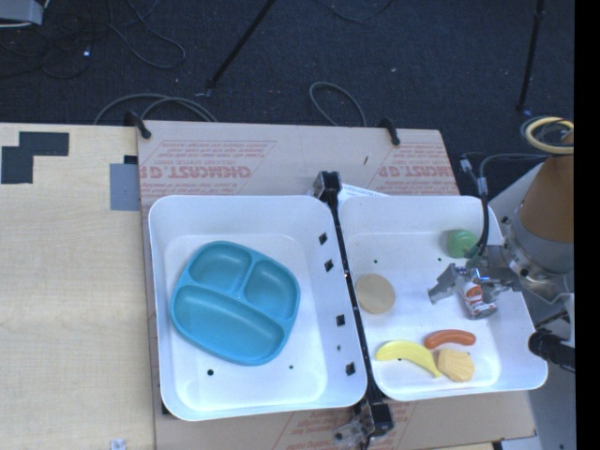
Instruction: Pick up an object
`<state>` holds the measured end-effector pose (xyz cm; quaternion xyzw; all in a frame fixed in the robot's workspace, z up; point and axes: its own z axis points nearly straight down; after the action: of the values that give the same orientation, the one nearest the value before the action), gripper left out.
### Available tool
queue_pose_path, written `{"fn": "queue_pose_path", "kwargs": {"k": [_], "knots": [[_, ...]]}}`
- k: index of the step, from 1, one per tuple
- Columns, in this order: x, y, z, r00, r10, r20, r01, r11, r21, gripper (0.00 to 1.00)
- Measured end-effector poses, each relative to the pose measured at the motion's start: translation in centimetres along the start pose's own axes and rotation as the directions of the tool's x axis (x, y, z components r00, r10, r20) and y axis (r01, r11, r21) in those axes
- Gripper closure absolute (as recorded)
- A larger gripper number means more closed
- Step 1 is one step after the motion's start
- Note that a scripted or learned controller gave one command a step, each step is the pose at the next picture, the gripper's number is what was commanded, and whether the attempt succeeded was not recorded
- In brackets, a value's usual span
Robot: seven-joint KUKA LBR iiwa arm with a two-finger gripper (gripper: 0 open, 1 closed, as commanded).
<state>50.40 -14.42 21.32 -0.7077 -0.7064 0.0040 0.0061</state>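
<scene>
My gripper (462,294) hangs low over the right bin (412,223), near its right side, with its fingers spread open. A small red and white object (474,298) lies just under it, against the right finger; I cannot tell whether they touch. A green ball (459,242) sits just behind the gripper. A tan disc (376,293) lies to its left. Along the bin's front lie a yellow banana (407,355), an orange sausage (450,338) and a pale yellow lump (456,366).
The left bin (187,223) holds a blue divided plate (235,300). A black divider (343,298) with clips runs between the two bins. The arm's orange band (551,195) stands at the right edge. Cables lie on the dark floor behind.
</scene>
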Motion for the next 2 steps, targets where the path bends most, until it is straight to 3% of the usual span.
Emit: {"fn": "queue_pose_path", "kwargs": {"k": [1,2], "knots": [[0.0,0.2,-0.5,1.000,-0.002,0.002,0.002,1.000,-0.010,0.00],[-0.1,0.3,4.1,1.000,-0.002,0.000,0.002,1.000,-0.003,0.00]]}}
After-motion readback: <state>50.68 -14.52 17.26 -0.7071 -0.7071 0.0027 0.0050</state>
